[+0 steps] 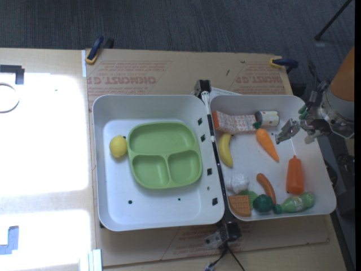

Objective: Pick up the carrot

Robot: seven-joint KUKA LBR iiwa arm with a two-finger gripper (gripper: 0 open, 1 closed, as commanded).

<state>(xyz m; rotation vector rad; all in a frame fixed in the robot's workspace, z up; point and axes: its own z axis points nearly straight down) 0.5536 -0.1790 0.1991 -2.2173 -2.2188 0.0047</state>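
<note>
bench (pixel 45 123) bears cardboard sheet (pixel 169 75); two white bins (pixel 107 208) on it.

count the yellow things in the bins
2: a lemon in the left bin, beside the green plate; a banana in the right bin, by its left wall.

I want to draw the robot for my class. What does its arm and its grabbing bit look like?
The arm enters from the right, showing an orange band with grey below. Its end effector is a cluster of grey and silver metal parts with thin dark fingers and a few small greenish specks.
</note>
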